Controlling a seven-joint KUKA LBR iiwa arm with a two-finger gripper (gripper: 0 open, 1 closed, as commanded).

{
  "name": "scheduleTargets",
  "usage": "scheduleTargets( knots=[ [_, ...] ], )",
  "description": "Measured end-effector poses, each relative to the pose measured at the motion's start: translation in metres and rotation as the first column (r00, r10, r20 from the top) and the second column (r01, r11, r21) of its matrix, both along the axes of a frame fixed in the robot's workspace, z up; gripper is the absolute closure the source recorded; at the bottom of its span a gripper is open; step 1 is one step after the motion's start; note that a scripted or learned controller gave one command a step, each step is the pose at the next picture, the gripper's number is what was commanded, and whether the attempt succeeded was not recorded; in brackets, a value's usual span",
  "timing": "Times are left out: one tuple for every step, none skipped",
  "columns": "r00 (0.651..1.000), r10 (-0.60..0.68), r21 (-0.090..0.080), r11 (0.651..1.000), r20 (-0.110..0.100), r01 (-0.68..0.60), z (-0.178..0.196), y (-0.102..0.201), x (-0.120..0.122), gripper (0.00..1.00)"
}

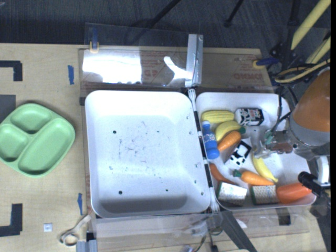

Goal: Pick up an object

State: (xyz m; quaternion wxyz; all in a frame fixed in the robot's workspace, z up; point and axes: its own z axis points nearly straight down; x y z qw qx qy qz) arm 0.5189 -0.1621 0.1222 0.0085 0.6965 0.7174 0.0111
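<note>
Toy food fills the right bin (273,96), and the hand (265,143) hangs low inside it, reached in from the right on the grey arm (310,122) with its orange band. Whether the hand is open or closed cannot be told, since its tip is small and blurred against the clutter; nothing can be seen gripped.

Just below the hand lies a small banana (262,167), and below that a carrot (256,178) pointing left. Directly left of the hand sits a black-and-white cow-patterned toy (240,154). Up and to the left of the hand an orange carrot (229,140) leans against a yellow banana (226,127), with another banana (217,115) above it and a blue bottle (209,140) along the bin's left wall. Above the hand, slightly left, stands a small black-and-white carton (249,116). Along the bin's near edge, below the hand, lie a pale wrapped block (232,192), a speckled block (264,194) and an orange-red piece (293,192).

Far left of the hand, the left bin (142,151) sits beside the right one, and a green divided plate (34,139) rests on the table (37,203).
</note>
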Motion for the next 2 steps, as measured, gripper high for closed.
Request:
scheduleTargets(
  knots=[
    [0.973,-0.229,-0.005,0.973,-0.027,0.229,0.029,-0.059,-0.040,1.00],
    [0.891,-0.454,-0.004,0.891,-0.028,0.454,0.089,-0.021,-0.039,1.00]
  ],
)
